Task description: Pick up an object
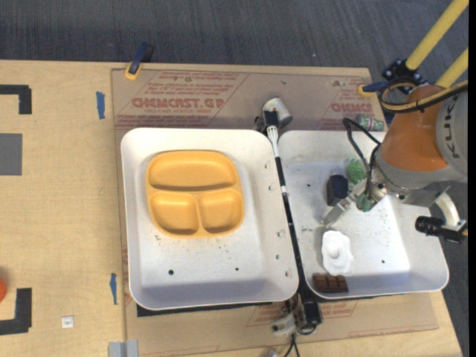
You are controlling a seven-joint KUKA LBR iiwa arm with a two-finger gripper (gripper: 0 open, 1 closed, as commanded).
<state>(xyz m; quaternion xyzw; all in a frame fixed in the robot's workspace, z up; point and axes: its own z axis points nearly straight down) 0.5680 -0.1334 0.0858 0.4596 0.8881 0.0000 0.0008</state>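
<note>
Arm over right bin, gripper (pixel 355 199) state unreadable.

Arm (pixel 416 143) enters from the right, cropped by the frame edge; its orange band and wrist cover the bin's upper right area. Can't tell whether the gripper has anything. A green object (pixel 357 171) sits partly under the wrist, a dark blue one (pixel 337 188) just left of it; shapes unclear. White bottle-like object (pixel 336 249) lies clear in the right bin (pixel 401 270), a small brown block (pixel 330 282) at the near rim. Left bin (pixel 193 274) holds a yellow three-compartment tray (pixel 195 192). Both bins sit on a cardboard sheet (pixel 186 95) on a light wood bench (pixel 59 199); grey carpet (pixel 223 13) behind. Yellow bars at top right are cut off.
</note>
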